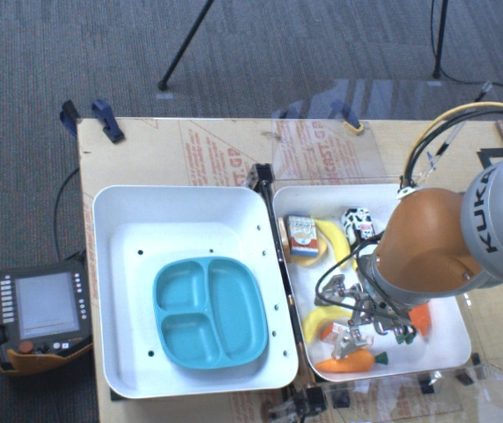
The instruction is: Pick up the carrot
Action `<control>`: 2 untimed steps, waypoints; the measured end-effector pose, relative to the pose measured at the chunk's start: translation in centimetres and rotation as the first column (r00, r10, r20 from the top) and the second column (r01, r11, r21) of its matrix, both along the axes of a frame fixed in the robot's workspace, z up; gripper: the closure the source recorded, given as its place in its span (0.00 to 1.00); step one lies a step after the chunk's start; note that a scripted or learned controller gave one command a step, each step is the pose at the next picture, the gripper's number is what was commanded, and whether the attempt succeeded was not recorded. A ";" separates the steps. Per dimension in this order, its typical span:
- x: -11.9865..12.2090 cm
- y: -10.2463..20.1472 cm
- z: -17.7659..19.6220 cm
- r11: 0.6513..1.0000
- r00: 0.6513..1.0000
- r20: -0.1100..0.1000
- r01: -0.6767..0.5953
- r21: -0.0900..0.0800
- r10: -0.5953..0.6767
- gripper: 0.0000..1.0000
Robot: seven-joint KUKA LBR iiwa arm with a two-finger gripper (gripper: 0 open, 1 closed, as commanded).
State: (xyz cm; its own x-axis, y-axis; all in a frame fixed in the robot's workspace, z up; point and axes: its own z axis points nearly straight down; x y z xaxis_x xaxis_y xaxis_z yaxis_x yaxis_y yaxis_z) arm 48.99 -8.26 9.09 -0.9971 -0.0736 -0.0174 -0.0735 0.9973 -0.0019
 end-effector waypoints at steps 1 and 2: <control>-0.3 0.1 0.1 1.000 1.000 0.007 0.008 -0.001 -0.008 0.00; -0.1 0.1 -0.1 0.902 0.902 -0.004 -0.432 -0.002 0.432 0.00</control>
